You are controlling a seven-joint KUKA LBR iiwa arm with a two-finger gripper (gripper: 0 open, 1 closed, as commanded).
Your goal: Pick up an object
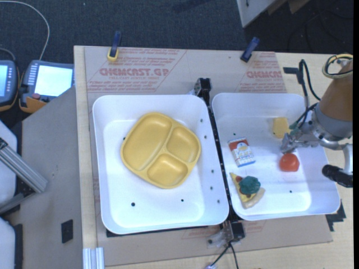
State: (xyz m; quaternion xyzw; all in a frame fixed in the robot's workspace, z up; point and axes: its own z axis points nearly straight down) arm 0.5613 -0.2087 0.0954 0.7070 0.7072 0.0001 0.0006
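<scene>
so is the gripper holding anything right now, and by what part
Cannot be told. The gripper sits low in the right bin, just above the red tomato and beside the yellow item, with nothing visibly between its fingers.

The surface (185, 66) is a pale wooden board with red lettering printed across its far part. Two clamps grip its far edge, a yellow-and-blue one (114, 48) near the far left corner and a blue one (249, 50) further right. Dark carpeted floor (140, 10) lies beyond. A lit screen (51, 80) sits off the left edge, with a thin white cable (39, 13) looping above.
</scene>
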